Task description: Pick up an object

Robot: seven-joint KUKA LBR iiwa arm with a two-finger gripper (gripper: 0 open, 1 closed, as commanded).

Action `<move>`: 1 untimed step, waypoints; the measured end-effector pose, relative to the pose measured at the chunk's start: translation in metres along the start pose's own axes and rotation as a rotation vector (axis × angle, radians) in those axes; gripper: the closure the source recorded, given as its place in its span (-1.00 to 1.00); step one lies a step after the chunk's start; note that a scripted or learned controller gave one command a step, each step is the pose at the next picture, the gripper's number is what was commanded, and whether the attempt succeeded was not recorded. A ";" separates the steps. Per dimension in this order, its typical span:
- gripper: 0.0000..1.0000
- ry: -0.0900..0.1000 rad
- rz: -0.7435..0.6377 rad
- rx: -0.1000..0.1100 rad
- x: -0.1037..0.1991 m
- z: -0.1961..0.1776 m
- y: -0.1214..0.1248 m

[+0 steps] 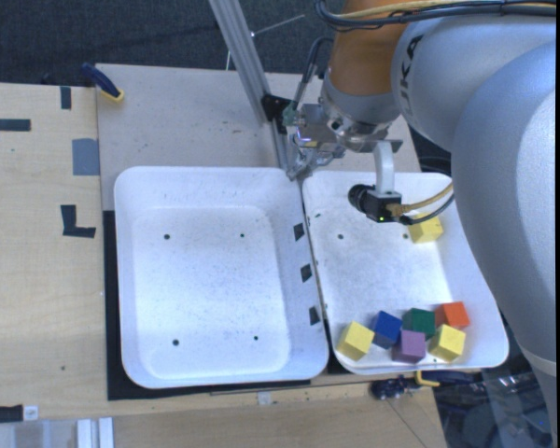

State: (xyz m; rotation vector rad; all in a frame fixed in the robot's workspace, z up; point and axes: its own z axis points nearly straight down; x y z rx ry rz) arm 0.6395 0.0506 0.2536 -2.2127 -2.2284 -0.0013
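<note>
In the camera view the grey arm (pixel 490 82) reaches in from the right, its orange band at the far side. Its gripper (pixel 301 160) hangs over the far end of the strip where the two white bins meet, just above their rims. The wrist hides its tip, so I cannot tell whether it is open or closed, and nothing can be seen held in it.

The left bin (pixel 205 278) and the right bin (pixel 373 269) sit side by side on the pale bench (pixel 37 278).

All the cubes lie in the right bin. A lone yellow cube (pixel 426 230) rests by the right wall, about halfway along, well apart from the gripper. The others crowd along the near wall. From left to right there is a left yellow cube (pixel 357 340), a blue cube (pixel 386 328) just beside it, and a purple cube (pixel 412 344) with a green cube (pixel 418 321) just behind it on the far side. Then come a right yellow cube (pixel 449 343) and an orange cube (pixel 453 315) at the far right of the group.

A slanted metal bar (pixel 241 45) rises from the far side of the bins, left of the gripper
</note>
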 end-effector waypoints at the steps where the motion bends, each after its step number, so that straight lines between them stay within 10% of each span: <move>1: 1.00 -0.001 0.002 0.000 0.046 0.005 0.019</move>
